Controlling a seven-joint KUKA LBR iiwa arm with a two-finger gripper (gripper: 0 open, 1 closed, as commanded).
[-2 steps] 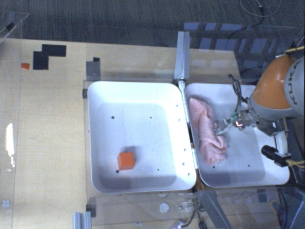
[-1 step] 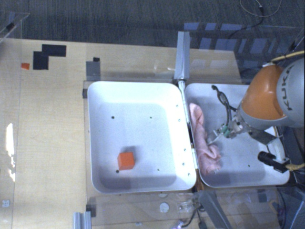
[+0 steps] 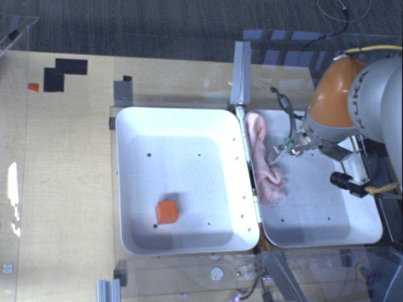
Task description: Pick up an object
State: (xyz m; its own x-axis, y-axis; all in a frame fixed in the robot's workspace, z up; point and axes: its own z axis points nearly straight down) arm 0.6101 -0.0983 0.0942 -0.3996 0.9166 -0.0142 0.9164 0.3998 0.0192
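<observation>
A pink cloth lies crumpled along the left wall of the right bin, stretching from the bin's far corner toward its middle. An orange block rests in the near-left part of the left bin. My gripper hangs low over the right bin, with its tip at the right edge of the pink cloth. The grey arm with its orange band reaches in from the right behind it.
The ridge between the two bins runs just left of the cloth. A black cable and fitting lie over the right bin's right side. Black and orange markers sit on the bench at far left.
</observation>
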